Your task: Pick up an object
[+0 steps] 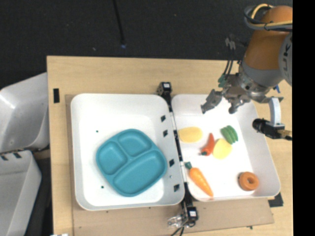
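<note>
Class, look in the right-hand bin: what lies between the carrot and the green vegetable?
In the camera view, between the carrot and the green vegetable lie a red pepper and a yellow fruit, touching each other.

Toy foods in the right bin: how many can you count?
6: yellow lemon, red chilli, green pepper, yellow fruit, carrot, orange doughnut. None seems hidden.

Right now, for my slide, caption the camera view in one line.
Pincer open above right bin of toy food: carrot, donut, lemon; blue tray in left bin.
</note>
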Robot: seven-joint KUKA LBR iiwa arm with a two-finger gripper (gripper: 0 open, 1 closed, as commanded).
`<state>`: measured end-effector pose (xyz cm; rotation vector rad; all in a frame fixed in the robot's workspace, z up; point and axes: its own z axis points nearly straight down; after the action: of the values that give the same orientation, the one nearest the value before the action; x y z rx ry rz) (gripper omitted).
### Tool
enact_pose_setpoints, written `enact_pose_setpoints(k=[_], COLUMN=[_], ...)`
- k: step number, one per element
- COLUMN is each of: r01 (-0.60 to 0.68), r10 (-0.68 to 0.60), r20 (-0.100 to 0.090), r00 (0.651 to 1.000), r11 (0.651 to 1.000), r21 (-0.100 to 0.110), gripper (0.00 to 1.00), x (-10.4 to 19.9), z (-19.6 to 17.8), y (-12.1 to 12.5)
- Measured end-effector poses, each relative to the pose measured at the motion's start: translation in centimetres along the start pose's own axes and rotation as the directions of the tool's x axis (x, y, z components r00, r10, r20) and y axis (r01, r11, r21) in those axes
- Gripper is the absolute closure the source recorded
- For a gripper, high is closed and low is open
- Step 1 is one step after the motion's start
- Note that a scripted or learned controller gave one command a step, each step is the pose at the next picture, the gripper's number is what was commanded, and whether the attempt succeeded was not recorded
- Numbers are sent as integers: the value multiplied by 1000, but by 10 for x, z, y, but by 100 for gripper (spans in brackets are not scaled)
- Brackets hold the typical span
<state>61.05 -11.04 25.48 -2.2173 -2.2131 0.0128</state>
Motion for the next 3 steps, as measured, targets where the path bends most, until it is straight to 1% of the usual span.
enact_pose_setpoints(k=[1,2,3], r01=[3,1,-2], r10=[-3,-1,2], r20=[2,2,2], r00=[1000,1000,1000], r11=[1000,1000,1000], r21=[-13,-9,-7], gripper=[0,0,0], x=[0,2,0], z=[-7,53,114], y=[2,-3,3])
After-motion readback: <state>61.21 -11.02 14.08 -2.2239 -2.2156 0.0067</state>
